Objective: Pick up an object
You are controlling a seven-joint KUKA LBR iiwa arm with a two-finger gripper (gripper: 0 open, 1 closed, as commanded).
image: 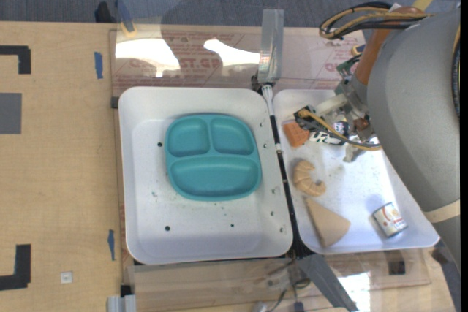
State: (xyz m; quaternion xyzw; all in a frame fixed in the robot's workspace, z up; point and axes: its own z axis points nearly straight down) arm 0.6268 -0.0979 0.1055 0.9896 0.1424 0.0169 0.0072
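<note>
Over the right bin near its 12 o'clock end, reaching in from 3 o'clock: grey arm, bent low, gripper close above the floor. Cannot tell whether clenched or released. Just at its 9 o'clock, one orange piece. Toward 6 o'clock, one tan pastry and one tan wedge; at 5 o'clock, one small can. Inside the left bin, one teal divided plate.

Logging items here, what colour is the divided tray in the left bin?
Teal, one solid colour. The tray shows clearly in the camera view.
</note>
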